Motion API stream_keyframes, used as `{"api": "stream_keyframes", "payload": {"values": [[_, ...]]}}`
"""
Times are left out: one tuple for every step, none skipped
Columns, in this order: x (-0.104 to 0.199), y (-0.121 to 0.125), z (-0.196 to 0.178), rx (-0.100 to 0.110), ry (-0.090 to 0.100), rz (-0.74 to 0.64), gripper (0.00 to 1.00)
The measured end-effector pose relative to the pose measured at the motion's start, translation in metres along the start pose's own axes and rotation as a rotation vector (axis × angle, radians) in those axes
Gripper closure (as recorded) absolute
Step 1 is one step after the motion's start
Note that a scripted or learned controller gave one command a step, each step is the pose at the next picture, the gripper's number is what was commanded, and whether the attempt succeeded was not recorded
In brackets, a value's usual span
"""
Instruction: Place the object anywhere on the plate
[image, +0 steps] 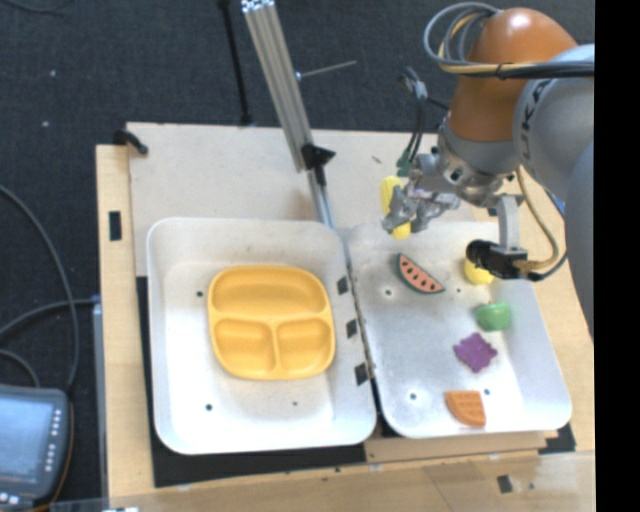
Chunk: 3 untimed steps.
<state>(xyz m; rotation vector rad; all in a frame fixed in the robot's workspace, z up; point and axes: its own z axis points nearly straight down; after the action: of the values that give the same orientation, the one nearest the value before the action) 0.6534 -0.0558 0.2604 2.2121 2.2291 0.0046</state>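
Even, bright overhead light, faint shadows, slight softness overall, dark floor underexposed.

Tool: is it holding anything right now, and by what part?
Yes. The tool is raised over the right bin's far left corner with a yellow piece between its fingers. The piece shows above and below the fingers, so the grip looks mid-body.

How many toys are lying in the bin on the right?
4, maybe more behind the arm: watermelon slice near the far left, green piece by the right wall, purple piece just below it, orange piece at the near edge.
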Motion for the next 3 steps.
{"api": "stream_keyframes", "payload": {"values": [[0.047, 0.014, 0.013, 0.002, -0.001, 0.002, 1.00], [0.105, 0.028, 0.020, 0.001, -0.001, 0.001, 1.00], [0.166, 0.026, 0.016, 0.001, 0.000, 0.000, 1.00]]}}
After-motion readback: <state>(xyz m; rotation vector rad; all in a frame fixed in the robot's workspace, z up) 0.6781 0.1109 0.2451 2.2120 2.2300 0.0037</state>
